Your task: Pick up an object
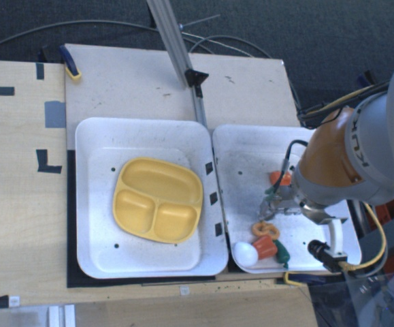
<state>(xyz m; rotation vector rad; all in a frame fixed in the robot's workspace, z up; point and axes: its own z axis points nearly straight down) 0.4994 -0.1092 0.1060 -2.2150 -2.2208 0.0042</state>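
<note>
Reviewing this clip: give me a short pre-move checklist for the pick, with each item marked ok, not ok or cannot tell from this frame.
1. Claw is over the right bin, where the small things lie: ok.
2. Whether the claw is open or shut: cannot tell, the arm hides much of it.
3. Something held between its fingers: cannot tell.
4. Targets within view: pretzel, red and green vegetable and white egg sit close together near the bin's front edge: ok.
5. Orange piece is partly hidden by the arm: cannot tell what it is.
6. Yellow divided plate lies in the left bin, away from the claw: ok.
</note>
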